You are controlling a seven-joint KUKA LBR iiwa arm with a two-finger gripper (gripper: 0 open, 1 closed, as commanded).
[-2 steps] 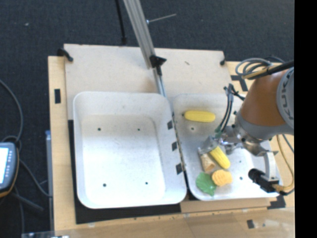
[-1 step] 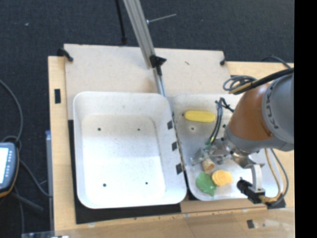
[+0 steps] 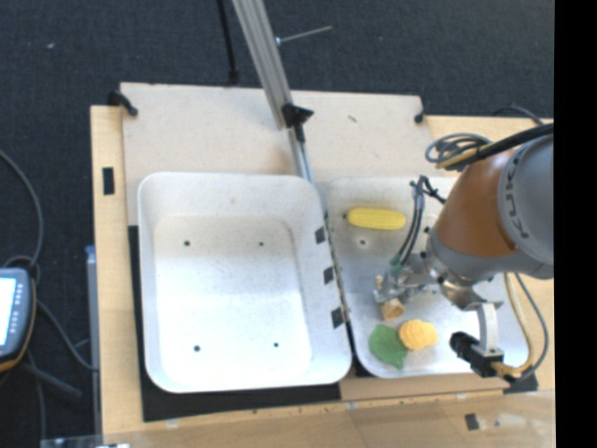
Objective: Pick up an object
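Currently the left bin [image 3: 224, 287] shows a bare white floor with four small dark dots. The right bin [image 3: 366, 250] holds four things:
- a yellow corn cob [image 3: 376, 218], lying crosswise near the bin's far edge, toward the far-left corner
- a small tan piece [image 3: 393, 308], mid-floor
- a yellow-orange lump [image 3: 417, 334], near the near edge
- a green piece [image 3: 387, 346], flat, touching the lump's left side, by the near-left corner

The gripper [image 3: 392, 290] is low over the middle of the right bin, just above the tan piece. How far open it is cannot be told from this slant, nor whether it grips anything. The corn cob lies apart from it on the far side, the lump and green piece just beside it on the near side.

The arm [image 3: 476, 222] covers the right bin's right half.

An aluminium pole [image 3: 266, 54] slants down to the bench [image 3: 233, 119] at the bins' shared far corner. A handheld screen unit [image 3: 11, 311] lies off the bench's left edge.
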